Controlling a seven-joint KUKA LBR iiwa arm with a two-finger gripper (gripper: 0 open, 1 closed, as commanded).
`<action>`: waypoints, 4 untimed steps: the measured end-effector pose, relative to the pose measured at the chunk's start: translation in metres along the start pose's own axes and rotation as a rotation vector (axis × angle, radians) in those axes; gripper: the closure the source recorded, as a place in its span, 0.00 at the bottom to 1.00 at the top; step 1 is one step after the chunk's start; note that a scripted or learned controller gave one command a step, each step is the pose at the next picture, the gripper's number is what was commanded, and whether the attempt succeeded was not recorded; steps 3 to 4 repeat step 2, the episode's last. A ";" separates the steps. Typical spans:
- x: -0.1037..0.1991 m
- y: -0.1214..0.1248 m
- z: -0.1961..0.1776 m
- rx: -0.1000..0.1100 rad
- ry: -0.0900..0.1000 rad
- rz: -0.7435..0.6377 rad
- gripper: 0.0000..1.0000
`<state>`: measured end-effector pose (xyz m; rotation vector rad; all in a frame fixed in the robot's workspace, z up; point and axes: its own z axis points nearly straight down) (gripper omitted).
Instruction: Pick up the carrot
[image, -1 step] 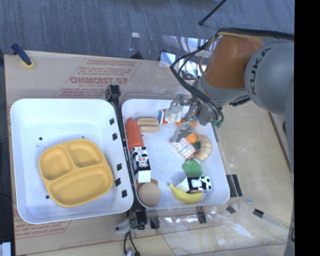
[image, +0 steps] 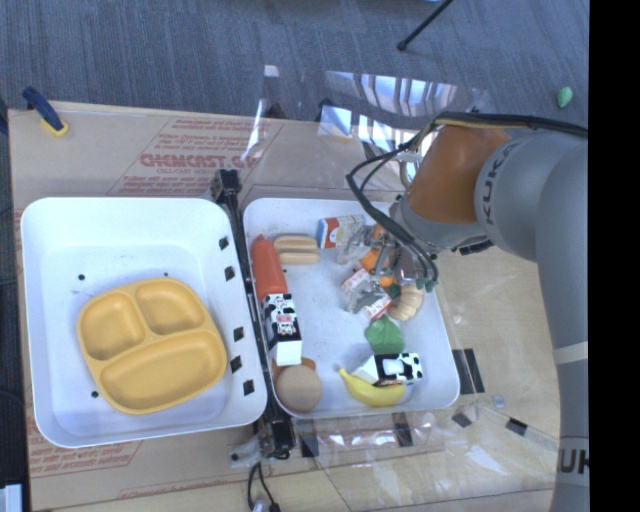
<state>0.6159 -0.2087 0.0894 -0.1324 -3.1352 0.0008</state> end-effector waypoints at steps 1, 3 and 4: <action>-0.004 0.004 -0.014 -0.001 -0.009 -0.010 1.00; 0.022 0.042 -0.064 -0.001 -0.006 0.111 1.00; 0.022 0.042 -0.064 -0.001 -0.006 0.111 1.00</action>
